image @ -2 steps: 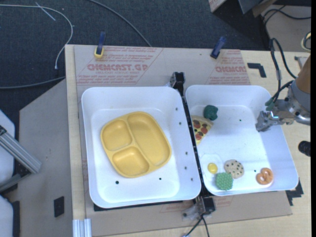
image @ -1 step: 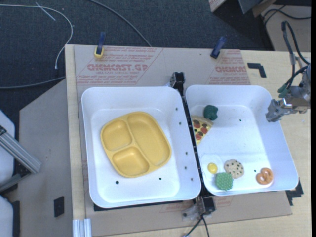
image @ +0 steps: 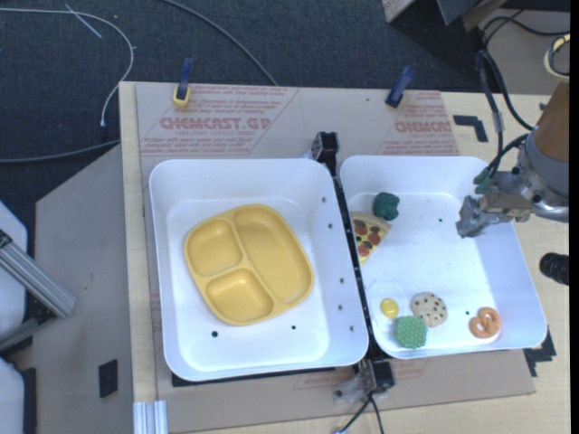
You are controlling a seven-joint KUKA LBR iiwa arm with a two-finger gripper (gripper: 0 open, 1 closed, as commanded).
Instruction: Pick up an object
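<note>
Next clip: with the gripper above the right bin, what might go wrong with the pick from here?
1. The gripper hangs near the right bin's wall, away from every item; closing here likely grabs nothing.
2. The round speckled cookie, green bumpy ball and small yellow piece crowd together, so fingers may nudge neighbours.

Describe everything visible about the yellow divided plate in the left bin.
The yellow divided plate looks like matte plastic, a rounded rectangle with raised ridges splitting it into three compartments: one large on the right, two smaller on the left. It lies flat and right side up, turned at a slant, near the middle of the left bin. All three compartments hold nothing, and only the bin floor touches it.
</note>
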